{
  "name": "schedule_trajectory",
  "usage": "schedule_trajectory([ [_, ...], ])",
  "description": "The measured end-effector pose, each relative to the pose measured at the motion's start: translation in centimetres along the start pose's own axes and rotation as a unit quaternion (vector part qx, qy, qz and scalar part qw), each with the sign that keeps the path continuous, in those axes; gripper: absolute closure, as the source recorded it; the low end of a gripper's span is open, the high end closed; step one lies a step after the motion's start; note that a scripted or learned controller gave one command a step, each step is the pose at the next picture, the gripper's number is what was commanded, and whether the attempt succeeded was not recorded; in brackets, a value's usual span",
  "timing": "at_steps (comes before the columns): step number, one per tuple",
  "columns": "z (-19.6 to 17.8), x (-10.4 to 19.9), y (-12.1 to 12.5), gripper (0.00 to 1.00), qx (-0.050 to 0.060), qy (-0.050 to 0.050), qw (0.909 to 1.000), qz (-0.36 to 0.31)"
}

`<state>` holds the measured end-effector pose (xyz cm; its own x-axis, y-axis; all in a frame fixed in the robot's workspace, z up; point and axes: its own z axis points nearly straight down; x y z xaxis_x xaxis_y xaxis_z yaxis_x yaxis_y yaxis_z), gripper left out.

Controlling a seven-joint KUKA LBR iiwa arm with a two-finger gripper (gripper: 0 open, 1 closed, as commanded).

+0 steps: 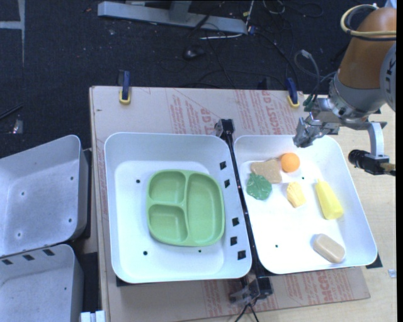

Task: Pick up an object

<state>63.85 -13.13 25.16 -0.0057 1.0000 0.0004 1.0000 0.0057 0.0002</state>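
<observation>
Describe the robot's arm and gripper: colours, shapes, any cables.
The arm is bulky and rounded, with an orange band on top and a grey wrist section beneath it. A pale cable loops over the orange part. The gripper is a small, dark grey metal assembly, blocky and angular.

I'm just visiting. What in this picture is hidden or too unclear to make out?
The arm: cut off by the top and right edges of the camera view.
The end effector: small and dark, so its details blur together.
The right bin: part of its far rim sits behind the end effector.
The green lump: too small to tell what it is.
The grey trays: cut off by the left edge.
</observation>
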Motion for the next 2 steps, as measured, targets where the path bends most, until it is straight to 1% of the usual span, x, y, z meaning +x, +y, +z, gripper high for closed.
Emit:
schedule_trajectory([
  [1, -0.5, 5.9, 0.6, 1.00, 0.000, 0.000, 1.0000, -0.001],
  [2, -0.8, 11.2, 0.6, 1.00, 0.000, 0.000, 1.0000, -0.001],
])
